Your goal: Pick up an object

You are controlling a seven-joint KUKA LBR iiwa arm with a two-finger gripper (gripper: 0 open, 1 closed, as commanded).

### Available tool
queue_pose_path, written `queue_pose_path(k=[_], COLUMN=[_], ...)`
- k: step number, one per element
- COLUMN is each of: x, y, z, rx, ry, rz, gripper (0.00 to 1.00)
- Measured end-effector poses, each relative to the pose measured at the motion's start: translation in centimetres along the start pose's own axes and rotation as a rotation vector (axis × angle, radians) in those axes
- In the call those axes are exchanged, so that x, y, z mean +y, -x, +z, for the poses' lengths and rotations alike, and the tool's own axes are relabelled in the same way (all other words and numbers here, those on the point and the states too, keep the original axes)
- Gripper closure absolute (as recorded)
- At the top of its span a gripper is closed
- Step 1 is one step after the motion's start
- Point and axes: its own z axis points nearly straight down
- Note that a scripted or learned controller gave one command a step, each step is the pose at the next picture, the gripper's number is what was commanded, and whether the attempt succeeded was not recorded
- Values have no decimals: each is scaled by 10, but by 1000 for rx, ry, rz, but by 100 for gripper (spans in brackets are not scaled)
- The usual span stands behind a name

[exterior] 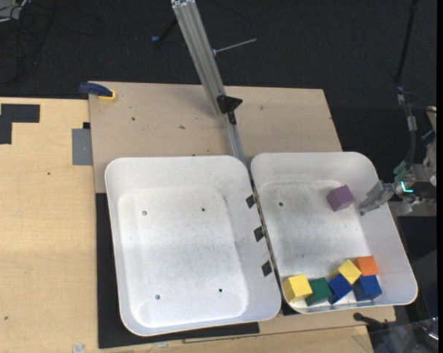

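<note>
A purple cube (341, 197) lies in the upper right part of the right bin (310, 169). Along that bin's near edge sits a cluster of blocks: a yellow one (298, 286), a green one (319, 291), a blue one (339, 288), a second yellow one (349, 271), an orange one (366, 265) and another blue one (367, 288). My gripper (371, 200) reaches in over the bin's right rim, just right of the purple cube and apart from it. Nothing shows in its grasp.
The left bin (126, 175) lies beside the right one, with black clips (259, 233) along their shared edge. A slanted aluminium rail (203, 57) rises behind the bins. A small blue and yellow object (98, 90) lies at the board's far left corner.
</note>
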Motion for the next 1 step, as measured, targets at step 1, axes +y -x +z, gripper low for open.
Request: queue_pose_path(k=[1], x=[1], y=[0], z=[-2], rx=[-1], ry=[4], rz=[0], gripper=[0])
